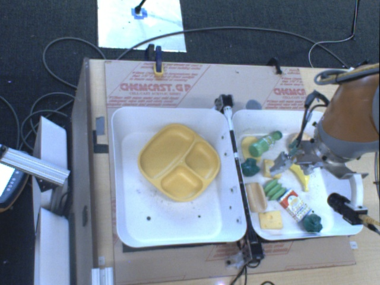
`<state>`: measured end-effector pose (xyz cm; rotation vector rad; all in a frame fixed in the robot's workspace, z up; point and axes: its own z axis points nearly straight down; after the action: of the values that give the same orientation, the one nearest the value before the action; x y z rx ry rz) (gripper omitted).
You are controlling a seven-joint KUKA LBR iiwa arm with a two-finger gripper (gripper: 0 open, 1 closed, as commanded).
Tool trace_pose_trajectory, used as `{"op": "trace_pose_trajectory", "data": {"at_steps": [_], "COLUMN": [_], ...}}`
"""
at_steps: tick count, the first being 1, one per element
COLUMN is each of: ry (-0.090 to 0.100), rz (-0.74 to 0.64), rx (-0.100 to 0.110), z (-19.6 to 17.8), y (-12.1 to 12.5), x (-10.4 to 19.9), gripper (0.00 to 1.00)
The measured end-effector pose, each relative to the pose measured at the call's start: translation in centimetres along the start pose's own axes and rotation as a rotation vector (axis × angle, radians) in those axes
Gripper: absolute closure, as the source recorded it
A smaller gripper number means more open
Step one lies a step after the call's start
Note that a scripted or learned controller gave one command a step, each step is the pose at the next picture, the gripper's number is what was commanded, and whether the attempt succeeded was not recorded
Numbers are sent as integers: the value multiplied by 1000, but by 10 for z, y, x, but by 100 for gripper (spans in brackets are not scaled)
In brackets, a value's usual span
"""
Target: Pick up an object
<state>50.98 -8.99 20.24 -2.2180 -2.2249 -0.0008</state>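
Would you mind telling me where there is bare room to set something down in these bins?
Left bin: bare floor rings the yellow tray, widest along the near edge. Right bin is crowded with small items beneath the gripper.

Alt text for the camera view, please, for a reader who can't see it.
A grey and orange robot arm reaches in from the right, its gripper low over the right bin, which holds small toy foods including a green bottle and a banana. The left bin holds a yellow divided plate.
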Motion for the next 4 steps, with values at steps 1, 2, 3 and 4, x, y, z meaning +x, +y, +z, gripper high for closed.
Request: {"op": "trace_pose_trajectory", "data": {"at_steps": [1, 2, 3, 4], "ry": [-1, 0, 0, -1], "rz": [2, 2, 2, 0], "rx": [-2, 1, -3, -5], "z": [118, 118, 107, -43], "y": [56, 12, 13, -22], "x": [-17, 4, 4, 18], "gripper": [0, 0, 100, 100]}}
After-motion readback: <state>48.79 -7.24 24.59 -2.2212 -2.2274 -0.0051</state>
